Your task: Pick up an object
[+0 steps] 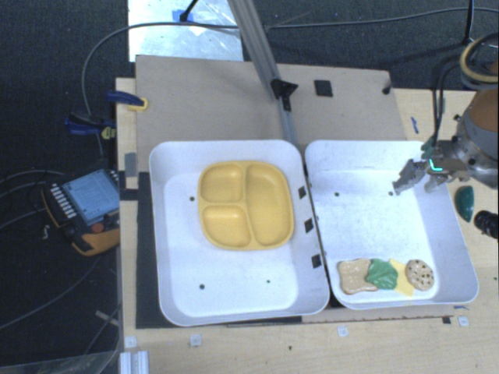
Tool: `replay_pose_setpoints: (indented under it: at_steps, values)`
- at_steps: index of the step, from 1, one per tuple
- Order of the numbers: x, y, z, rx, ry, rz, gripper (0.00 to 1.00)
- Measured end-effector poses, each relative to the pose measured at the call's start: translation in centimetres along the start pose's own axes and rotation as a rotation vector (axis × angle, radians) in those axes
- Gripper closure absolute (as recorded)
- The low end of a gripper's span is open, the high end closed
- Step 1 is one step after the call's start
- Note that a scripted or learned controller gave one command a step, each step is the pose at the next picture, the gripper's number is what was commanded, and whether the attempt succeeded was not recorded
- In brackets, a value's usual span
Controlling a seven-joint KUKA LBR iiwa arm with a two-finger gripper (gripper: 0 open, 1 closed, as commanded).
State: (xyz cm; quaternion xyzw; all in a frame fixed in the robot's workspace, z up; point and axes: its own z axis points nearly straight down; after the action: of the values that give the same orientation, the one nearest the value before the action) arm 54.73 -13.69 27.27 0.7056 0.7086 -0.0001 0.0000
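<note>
Toys lie in a row along the near wall of the right bin (448, 232): a tan toast piece (355, 276), a green leaf (382, 273), a yellow slice (403, 281) and a cookie (419, 273), all seemingly light, flat and stiff. The cookie, at the end of the row, looks easiest to pinch by its edges. The gripper (405, 179) hovers over that bin's far side, nothing between its parted fingers; overlaps among the toys blur their outlines.
</note>
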Motion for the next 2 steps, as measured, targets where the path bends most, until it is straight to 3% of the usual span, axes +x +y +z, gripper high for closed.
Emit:
replay_pose_setpoints:
  at_steps: [1, 2]
  values:
    - [0.0, 0.1, -0.1, -0.002, 0.0, 0.0, 0.0]
    - [-0.2, 0.6, 6.0, 0.001, 0.0, 0.003, 0.0]
